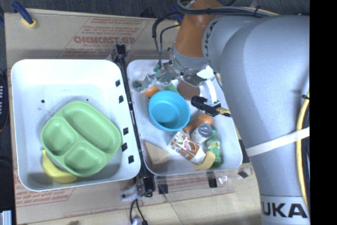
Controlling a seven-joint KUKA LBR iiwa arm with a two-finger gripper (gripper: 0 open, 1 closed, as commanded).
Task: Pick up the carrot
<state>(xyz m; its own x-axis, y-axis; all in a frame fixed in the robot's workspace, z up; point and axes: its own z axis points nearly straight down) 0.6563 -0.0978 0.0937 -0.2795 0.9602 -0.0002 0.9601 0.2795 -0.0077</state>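
A grey arm (253,87) reaches over the right bin (231,160). Its tool (158,75) sits at the bin's far left corner; its grip cannot be made out. The carrot (151,90) lies just beside it, against a blue bowl (168,109). Crowding could knock the carrot aside.

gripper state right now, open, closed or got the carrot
Gripper: cannot be told; it sits low at the back of the right bin, beside the carrot.
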